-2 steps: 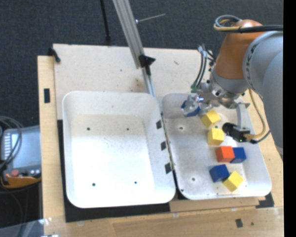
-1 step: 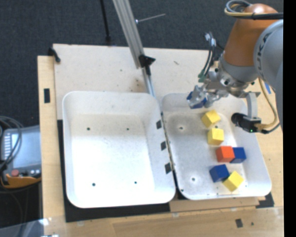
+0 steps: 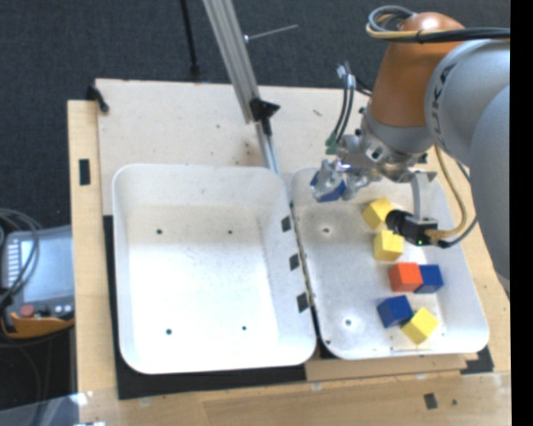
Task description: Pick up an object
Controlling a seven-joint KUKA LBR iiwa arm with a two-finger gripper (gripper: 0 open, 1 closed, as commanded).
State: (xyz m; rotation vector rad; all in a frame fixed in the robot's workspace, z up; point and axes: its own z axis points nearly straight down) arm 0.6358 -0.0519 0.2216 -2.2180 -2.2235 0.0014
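Note:
My gripper (image 3: 334,182) hangs over the far left corner of the right bin (image 3: 342,264), coming in from the upper right. A small blue block (image 3: 324,183) shows between its fingers, lifted off the bin floor. Loose blocks lie along the bin's right side: a yellow block (image 3: 377,213), a second yellow block (image 3: 388,245), an orange block (image 3: 405,276) touching a blue one (image 3: 429,278), then another blue block (image 3: 393,310) beside a yellow one (image 3: 419,325).
The left bin (image 3: 204,256) sits next to the right one, sharing a raised middle rim (image 3: 298,256). A slanted metal rail (image 3: 235,56) rises behind the bins. The grey and orange arm (image 3: 426,69) covers the far right corner.

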